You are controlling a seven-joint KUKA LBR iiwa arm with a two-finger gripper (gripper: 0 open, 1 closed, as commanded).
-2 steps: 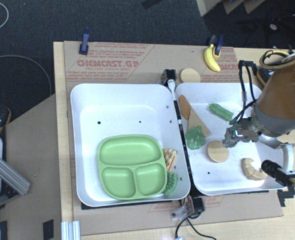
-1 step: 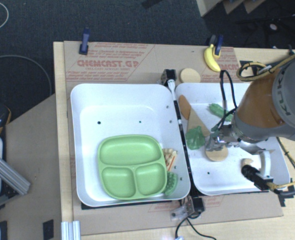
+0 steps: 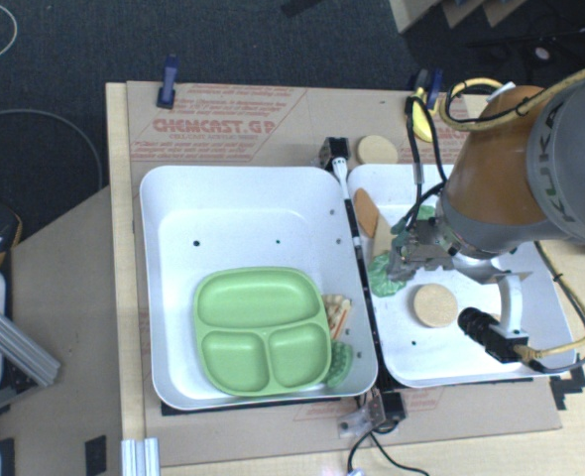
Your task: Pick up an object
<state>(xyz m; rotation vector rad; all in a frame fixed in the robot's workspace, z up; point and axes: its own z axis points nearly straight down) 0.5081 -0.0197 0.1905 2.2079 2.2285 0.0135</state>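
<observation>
My gripper [image 3: 409, 253] hangs low over the left part of the right bin [image 3: 491, 370], under the grey and orange arm. A green leafy object [image 3: 383, 274] lies right below and left of it, touching or nearly touching. A tan round disc [image 3: 435, 304] rests just to the lower right of the gripper. An orange-brown oblong piece [image 3: 367, 214] leans by the bin's left wall, above the green object. The arm hides the back part of the right bin.
The left bin [image 3: 233, 201] holds a green three-compartment plate [image 3: 261, 327], with a small tan item [image 3: 338, 312] and a green item [image 3: 341, 361] at its right edge. A pale round disc [image 3: 377, 150] lies on the bench behind the bins.
</observation>
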